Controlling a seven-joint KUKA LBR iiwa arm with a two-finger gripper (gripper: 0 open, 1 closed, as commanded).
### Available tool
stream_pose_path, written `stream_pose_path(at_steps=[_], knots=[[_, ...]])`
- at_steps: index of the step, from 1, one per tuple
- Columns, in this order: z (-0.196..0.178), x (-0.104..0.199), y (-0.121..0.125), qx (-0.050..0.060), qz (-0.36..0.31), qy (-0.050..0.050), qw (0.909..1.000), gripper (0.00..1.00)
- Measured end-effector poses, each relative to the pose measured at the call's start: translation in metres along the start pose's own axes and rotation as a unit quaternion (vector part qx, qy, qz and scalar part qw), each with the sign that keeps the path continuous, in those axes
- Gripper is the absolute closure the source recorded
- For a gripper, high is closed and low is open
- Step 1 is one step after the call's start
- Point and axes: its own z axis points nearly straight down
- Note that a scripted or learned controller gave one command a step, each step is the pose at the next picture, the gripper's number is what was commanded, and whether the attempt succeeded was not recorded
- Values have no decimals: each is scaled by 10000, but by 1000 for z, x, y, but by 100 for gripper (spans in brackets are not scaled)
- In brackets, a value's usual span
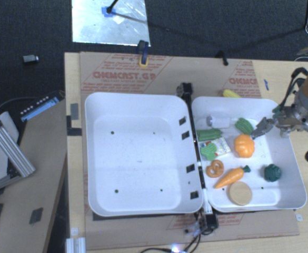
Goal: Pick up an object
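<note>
Beside the pincer (260, 129), orange fruit (244, 145), green leaf (244, 125).

Toy foods (232, 157) lie in the right bin (290, 165), beside the left bin (138, 115).

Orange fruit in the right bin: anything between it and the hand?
Nothing visible. The hand sits just above and to the right of the orange fruit, with bare bin floor between them. A green leafy piece lies just left of the hand, off that line.
</note>
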Motion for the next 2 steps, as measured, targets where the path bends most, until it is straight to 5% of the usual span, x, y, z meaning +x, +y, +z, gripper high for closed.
stream_pose_path(at_steps=[1,2], knots=[[110,10,41,4,-19,5,10000,0],[94,9,41,-17,-15,-4,10000,100]])
